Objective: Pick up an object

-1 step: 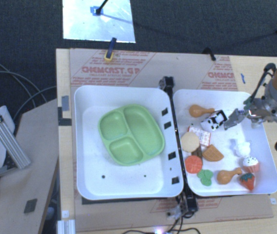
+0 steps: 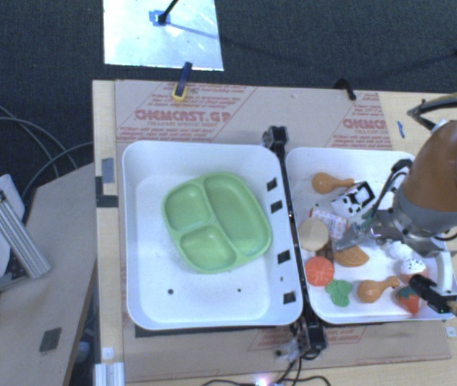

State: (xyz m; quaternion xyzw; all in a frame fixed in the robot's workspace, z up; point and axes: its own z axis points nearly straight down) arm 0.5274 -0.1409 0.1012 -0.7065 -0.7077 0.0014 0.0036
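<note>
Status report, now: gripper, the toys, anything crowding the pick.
Gripper low in right bin, fingers unclear. Toy food packed tight: tomato, broccoli, drumstick. Green tray alone in left bin.

Light even, fairly bright, from above; white bins (image 2: 212,316) near blown out, little surface detail. Strong glare on metal sheet (image 2: 162,21) at top. Shadows soft and short, darkest just beside gripper (image 2: 356,233) under arm (image 2: 446,179). Whole frame slightly soft and grainy; small toys around gripper blur together; dark floor noisy
</note>
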